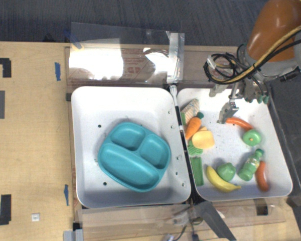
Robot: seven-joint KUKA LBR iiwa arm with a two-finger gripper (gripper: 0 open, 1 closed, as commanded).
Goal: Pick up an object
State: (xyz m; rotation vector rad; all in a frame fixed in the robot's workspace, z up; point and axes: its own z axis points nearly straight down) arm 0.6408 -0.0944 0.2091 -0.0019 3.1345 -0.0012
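Upper right of the frame: the gripper (230, 109) hangs over the right bin (278, 134), apparently empty-handed beside a chili pepper (239, 122); crowded toys could foil the grab.

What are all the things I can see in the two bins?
divided plate: 1, teal, left bin
toy carrot: 1, orange, right bin, left side
yellow toy: 1, beside the carrot
toy banana: 1, yellow, front
toy bottle: 1, green, front right
round toy: 1, green, right
chili-like toy: 1, orange-red, under the gripper
gripper: 1, grey, above right bin's back
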